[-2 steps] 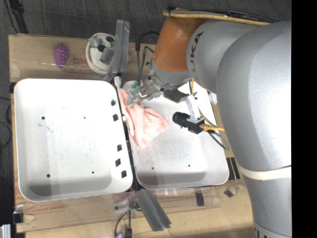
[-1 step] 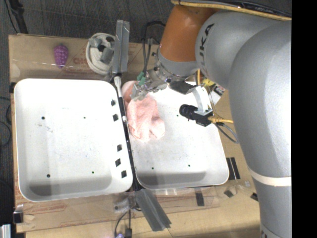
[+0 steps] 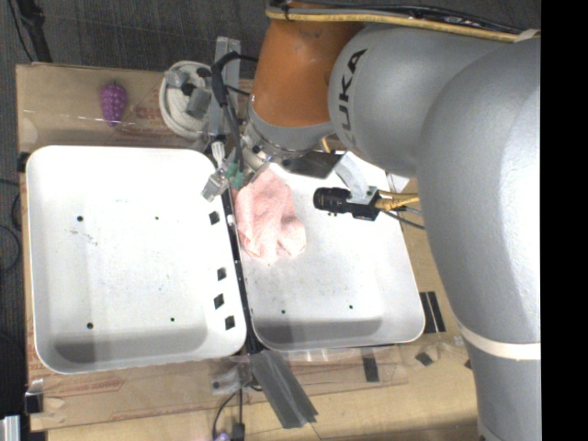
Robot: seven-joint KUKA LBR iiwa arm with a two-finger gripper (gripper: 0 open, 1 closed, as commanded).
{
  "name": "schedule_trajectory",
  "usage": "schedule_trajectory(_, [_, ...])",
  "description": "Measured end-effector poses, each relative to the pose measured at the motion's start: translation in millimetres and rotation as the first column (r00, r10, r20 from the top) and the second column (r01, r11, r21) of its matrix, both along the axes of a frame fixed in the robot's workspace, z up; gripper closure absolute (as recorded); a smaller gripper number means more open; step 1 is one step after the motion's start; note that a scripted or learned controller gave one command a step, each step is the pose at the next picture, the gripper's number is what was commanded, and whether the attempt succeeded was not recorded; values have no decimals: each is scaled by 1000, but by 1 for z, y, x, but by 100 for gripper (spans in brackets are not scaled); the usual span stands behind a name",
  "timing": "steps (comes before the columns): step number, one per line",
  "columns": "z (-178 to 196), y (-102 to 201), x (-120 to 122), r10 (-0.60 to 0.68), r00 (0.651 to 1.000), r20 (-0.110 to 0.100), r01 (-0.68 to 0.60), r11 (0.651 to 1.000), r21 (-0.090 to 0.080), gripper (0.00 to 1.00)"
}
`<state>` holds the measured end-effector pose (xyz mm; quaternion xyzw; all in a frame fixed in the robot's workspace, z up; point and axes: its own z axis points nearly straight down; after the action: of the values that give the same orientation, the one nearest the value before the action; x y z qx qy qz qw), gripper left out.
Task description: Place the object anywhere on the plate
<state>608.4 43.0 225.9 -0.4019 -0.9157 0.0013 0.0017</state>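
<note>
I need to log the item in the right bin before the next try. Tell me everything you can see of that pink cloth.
The soft pale pink cloth looks like fuzzy terry or fleece, crumpled into an uneven lump, not spread flat. It lies on the floor of the right shallow white bin, in that bin's upper left part, close to the divider between the bins. Its upper end sits right under the grey arm's gripper; whether the gripper actually grips it cannot be told. Its lower end lies free on the bin floor.

One marking legible: dark capitals on the grey arm casing, just below the orange band, running sideways along the curve. "UKA" reads clearly; the leading letter is partly turned out of sight. No other readable text, numbers or labels.
</note>
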Motion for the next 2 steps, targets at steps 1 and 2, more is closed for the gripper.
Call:
schedule_trajectory(1, [11, 46, -12, 394, 919, 1, -394, 919, 1, 100])
schedule_trajectory(2, [18, 95, -24, 723, 691, 4, -723, 691, 0, 100])
